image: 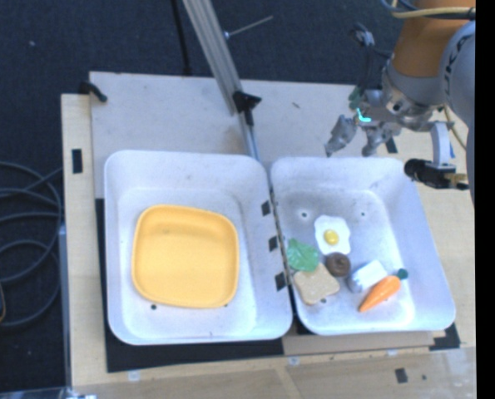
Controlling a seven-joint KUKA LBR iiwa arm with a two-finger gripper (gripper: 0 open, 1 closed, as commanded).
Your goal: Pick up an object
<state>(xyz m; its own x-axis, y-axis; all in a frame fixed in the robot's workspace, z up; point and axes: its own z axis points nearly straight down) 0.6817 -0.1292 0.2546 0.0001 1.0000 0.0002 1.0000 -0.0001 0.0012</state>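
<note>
The jaws [359, 142] hang open and hold nothing, above the far edge of the right bin [422, 223]. The reach has just begun. Next, go down to the carrot [379, 293] near the bin's front edge.

Yellow plate [185, 255] sits in left bin [118, 173]; slanted metal pole [216, 52] behind (clamped at bench edge); cables [14, 223] far left.
</note>
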